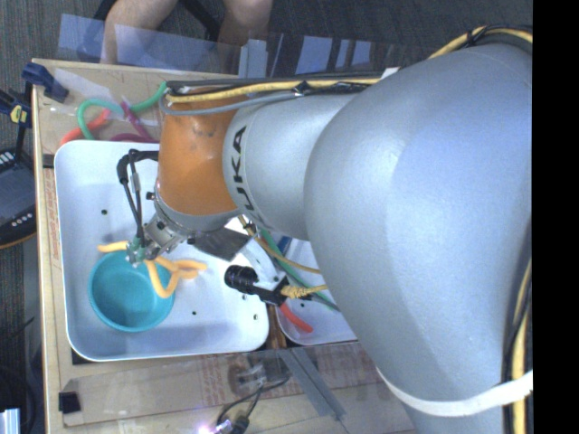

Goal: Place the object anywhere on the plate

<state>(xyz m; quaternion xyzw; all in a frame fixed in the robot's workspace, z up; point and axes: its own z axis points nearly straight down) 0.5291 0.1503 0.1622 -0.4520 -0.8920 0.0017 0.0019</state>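
Two white bins (pixel 77 242) sit on the desk (pixel 136 382); the left one holds a teal plate (pixel 127 298) at lower left of the frame. An orange object (pixel 172 274) lies touching the plate's upper right rim. The tool (pixel 145 250) hovers just above it; its grip state cannot be told.

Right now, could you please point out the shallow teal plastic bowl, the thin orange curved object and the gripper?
Shallow teal plastic bowl (pixel 129 294): camera view, its inner floor.
Thin orange curved object (pixel 168 275): camera view, its bend beside the bowl's rim.
Gripper (pixel 143 253): camera view, its tip.
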